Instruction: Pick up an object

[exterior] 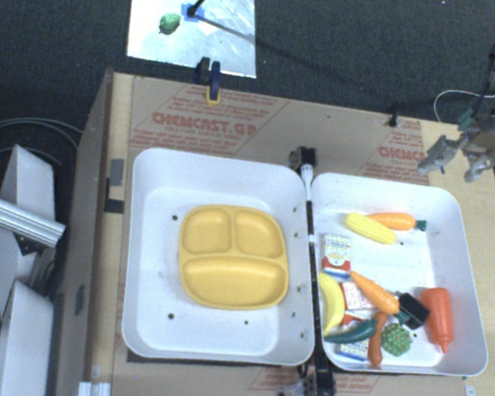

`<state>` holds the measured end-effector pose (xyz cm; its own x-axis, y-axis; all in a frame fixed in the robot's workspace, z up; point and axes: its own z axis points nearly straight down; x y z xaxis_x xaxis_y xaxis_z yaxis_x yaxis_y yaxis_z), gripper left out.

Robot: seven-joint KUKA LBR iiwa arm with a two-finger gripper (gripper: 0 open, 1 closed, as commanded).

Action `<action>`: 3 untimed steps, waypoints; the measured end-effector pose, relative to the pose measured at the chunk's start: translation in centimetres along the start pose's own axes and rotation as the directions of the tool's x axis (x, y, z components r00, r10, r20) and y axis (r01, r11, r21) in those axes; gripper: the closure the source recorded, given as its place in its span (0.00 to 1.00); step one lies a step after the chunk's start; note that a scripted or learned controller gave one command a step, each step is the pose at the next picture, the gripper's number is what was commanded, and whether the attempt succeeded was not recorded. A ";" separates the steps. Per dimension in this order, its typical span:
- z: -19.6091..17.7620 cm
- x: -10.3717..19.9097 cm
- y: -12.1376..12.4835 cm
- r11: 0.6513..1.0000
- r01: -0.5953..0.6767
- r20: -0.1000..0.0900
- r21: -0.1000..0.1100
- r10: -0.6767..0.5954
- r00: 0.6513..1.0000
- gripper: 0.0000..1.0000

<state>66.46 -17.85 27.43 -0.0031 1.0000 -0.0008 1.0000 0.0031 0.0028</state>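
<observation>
Pretty clearly a robotics lab I'm working in: my two white bins (232, 178) sit on a cardboard sheet (238, 121) on a bench, loose cables (24, 136) trail over dark carpet (45, 28), and the food (369, 300) is all plastic toys.

Toy food lies piled in the right bin (458, 217): a yellow corn (371, 228), orange carrots (375, 292), a banana (333, 304), green broccoli (396, 340).

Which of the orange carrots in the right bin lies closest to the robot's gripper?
The carrot at the bin's far end, beside the yellow corn. It lies just below the gripper; the other carrots sit in the near pile.
</observation>
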 end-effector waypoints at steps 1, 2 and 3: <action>12.5 2.9 -4.5 1.000 -0.002 -0.002 0.005 0.002 1.000 0.00; 19.1 7.2 -0.7 1.000 -0.001 -0.002 0.007 0.001 1.000 0.00; 17.9 7.2 -0.5 1.000 0.001 -0.001 0.000 -0.001 1.000 1.00</action>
